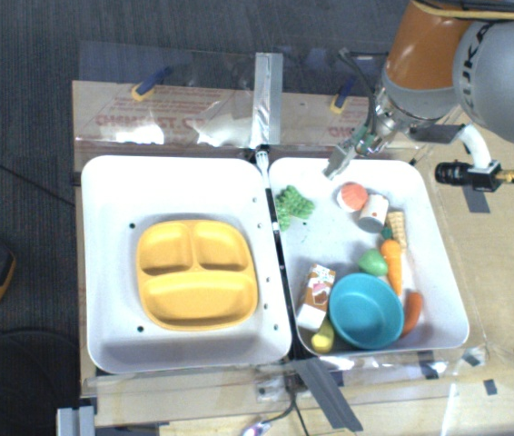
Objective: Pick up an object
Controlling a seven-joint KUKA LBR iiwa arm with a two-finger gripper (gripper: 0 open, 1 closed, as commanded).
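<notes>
we see the left bin (103,243) holding a yellow tray (197,273), and the right bin (439,243) holding a blue bowl (364,312), a carrot (393,263) and green broccoli (292,203). the gripper (341,163) hangs over the right bin's far rim, holding nothing; whether its fingers are apart we cannot tell.

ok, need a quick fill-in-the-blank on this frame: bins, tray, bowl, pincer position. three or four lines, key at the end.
1. The yellow tray lies in the ____ bin of the view.
2. The blue bowl sits in the bin on the view's ____.
3. The green broccoli-like piece lies near the ____ between the two bins.
4. The pincer hovers over the right bin's ____ edge in the view.

Missing words: left; right; divider; top
</notes>
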